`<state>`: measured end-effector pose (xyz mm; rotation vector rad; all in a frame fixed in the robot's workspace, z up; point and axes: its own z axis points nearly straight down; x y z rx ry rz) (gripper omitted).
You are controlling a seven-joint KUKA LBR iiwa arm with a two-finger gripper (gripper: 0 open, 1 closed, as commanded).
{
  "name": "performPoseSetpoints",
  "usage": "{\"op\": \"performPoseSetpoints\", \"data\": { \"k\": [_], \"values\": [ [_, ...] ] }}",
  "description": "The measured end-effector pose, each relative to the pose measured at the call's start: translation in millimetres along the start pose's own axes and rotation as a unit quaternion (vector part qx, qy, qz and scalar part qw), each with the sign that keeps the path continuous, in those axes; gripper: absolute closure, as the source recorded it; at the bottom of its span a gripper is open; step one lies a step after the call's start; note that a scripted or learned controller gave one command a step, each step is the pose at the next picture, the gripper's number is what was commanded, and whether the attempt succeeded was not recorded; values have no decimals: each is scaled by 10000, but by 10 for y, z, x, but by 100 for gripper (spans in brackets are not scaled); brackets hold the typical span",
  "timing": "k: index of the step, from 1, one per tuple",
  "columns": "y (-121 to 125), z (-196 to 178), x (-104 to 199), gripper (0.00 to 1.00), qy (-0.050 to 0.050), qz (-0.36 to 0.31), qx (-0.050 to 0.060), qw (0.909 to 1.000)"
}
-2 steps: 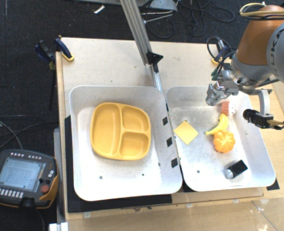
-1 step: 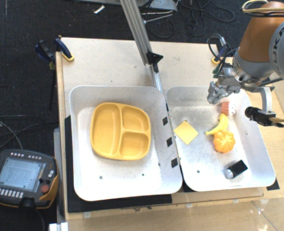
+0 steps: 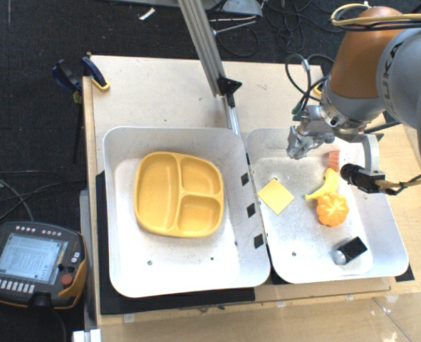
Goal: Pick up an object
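Holding fruit (perhaps plastic): right bin (image 3: 381, 262)

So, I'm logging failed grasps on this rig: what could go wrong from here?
The end effector sits near the right bin's far wall, so a straight descent could strike the rim rather than an object. The banana and orange fruit touch, so grasping one may nudge the other. The yellow square lies flat and may slip from a pinch.
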<state>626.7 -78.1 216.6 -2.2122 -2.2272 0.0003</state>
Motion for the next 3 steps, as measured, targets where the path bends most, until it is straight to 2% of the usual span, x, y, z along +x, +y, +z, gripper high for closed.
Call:
{"op": "performPoseSetpoints", "data": {
  "k": [1,2,3],
  "values": [
    [-144,64,535,100,2,-5,3,10000],
    [-286,-106,1109,100,5,-14,-11,10000],
    [-469,-40,1596,100,-1,-6,5,10000]
  ]
}}
